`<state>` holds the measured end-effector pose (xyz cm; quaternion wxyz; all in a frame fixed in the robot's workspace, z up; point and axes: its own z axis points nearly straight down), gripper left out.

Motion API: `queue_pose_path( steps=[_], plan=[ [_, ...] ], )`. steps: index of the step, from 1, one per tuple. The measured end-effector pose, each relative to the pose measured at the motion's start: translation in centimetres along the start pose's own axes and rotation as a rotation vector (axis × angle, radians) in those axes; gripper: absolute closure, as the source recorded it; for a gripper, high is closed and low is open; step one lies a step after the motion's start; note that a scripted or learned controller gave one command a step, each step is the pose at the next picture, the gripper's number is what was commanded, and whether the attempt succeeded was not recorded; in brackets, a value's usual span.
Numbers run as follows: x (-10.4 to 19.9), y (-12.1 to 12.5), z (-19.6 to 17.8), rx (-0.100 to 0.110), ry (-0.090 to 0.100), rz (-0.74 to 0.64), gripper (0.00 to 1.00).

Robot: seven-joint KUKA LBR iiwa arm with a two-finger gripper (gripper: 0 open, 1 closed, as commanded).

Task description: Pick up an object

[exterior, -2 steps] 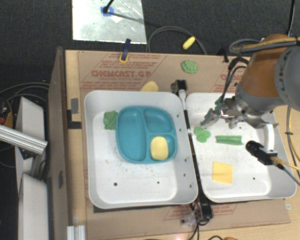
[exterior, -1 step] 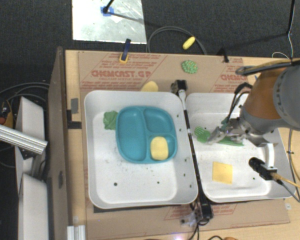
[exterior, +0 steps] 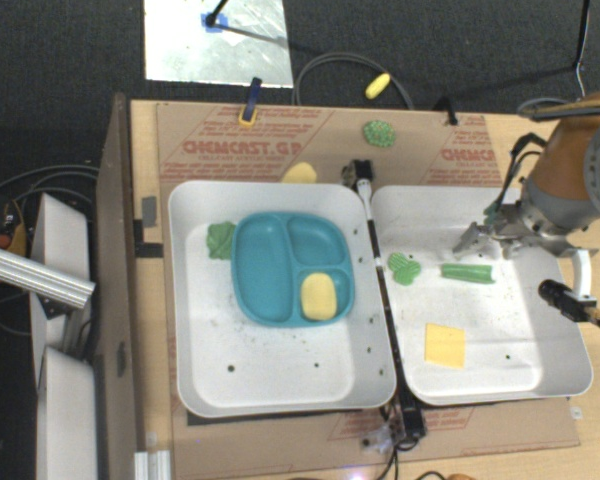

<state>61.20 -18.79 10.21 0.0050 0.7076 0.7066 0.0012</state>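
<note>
A cardboard-covered worktop [exterior: 230, 143] carries two shallow white plastic bins side by side. Farthest left of the gripper, the left white bin [exterior: 210, 368] holds a teal plastic divided plate [exterior: 270, 268]. A flat green leaf-shaped toy [exterior: 221, 239] touches the plate's left edge. A rounded yellow toy piece [exterior: 319, 295] sits in the plate's lower right compartment.

Moving right, the right white bin [exterior: 540, 358] holds three things. A small green broccoli-like toy [exterior: 405, 268] lies near the bin's left wall, well to the left of the gripper and a little nearer the camera. A long green bar-shaped toy [exterior: 467, 272] lies just below and slightly left of the gripper, apart from it. A flat yellow square slice [exterior: 444, 345] rests farther toward the camera, well apart from the gripper.

The metal two-finger gripper [exterior: 477, 238] hangs over the bin's far right part, its fingers spread apart with nothing between them. The grey arm with its orange band [exterior: 570, 173] enters from the right.
</note>
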Motion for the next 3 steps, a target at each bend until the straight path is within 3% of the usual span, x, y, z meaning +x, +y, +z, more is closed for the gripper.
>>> queue_pose_path(
  steps=[1, 2, 3],
  plan=[
    [4.5, -4.3, 1.8, 0.010, 0.007, -0.005, 0.00],
    [4.3, -4.0, 0.6, 0.005, 0.005, -0.005, 1.00],
    [11.2, -0.9, -8.9, -0.004, 0.007, -0.014, 1.00]
  ],
)
